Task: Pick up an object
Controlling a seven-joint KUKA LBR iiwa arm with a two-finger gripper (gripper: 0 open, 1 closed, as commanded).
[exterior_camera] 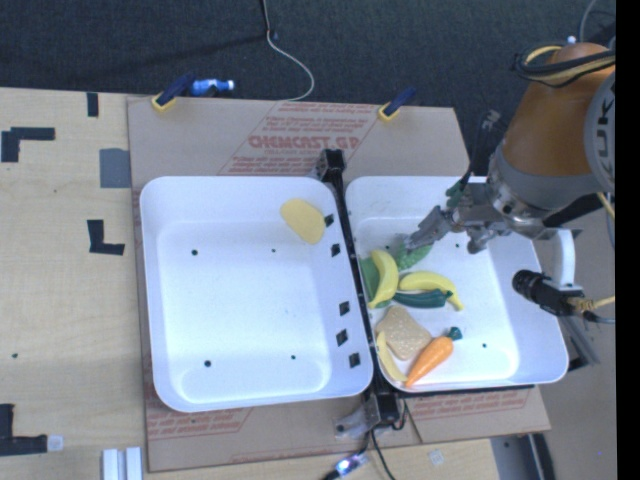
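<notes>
The right bin holds a cluster of toy foods. A yellow banana lies against its left wall, with a second yellow banana beside it. A green piece sits just above them and a dark green piece just below. Nearer the front lie a tan bread slice and an orange carrot. My gripper hangs low over the right bin, slanting down to the left, its tip right above the green piece. In the left bin a pale yellow lump rests by the far right corner.
The grey arm with its orange band comes in from the right over the right bin's far edge. A black fitting sticks out at that bin's right rim. A black divider runs between the bins. Clamps hold the cardboard base.
</notes>
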